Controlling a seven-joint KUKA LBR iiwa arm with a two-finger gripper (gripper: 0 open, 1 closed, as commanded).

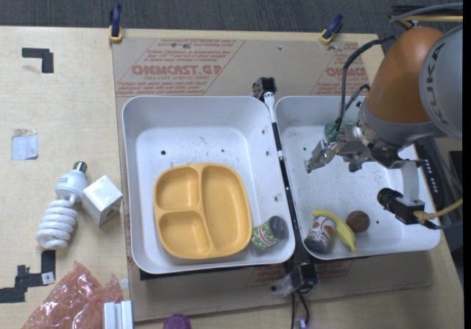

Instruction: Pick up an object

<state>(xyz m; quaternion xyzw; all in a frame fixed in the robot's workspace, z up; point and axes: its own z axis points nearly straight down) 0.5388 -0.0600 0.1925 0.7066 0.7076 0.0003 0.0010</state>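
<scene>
My claw point(318, 159) hangs over the right bin point(309, 115), toward its left-middle, above bare white floor. Whether it is released or clenched I cannot tell from this slant; it grasps nothing that I can see. My arm point(408, 85) comes in from the right, orange band above the wrist.

Right bin contents, all along the near edge:
- can point(321, 234), near-left corner, lying tilted
- banana point(336, 226), just right of the can and touching it
- brown ball point(358, 221), just right of the banana (kind of fruit or toy not clear)

All three sit well apart from my claw, nearer the camera than it.

Left bin point(140, 129):
- yellow tray point(200, 210), three compartments, in the near half of the bin
- jar point(268, 232), lying on its side at the near-right corner, just beside the tray

On the bench left of the bins: a spiral bulb point(61, 206) and a white cube point(102, 199), the cube touching the bulb's base end. A pink mesh bag point(70, 298) lies at the near-left edge.
</scene>
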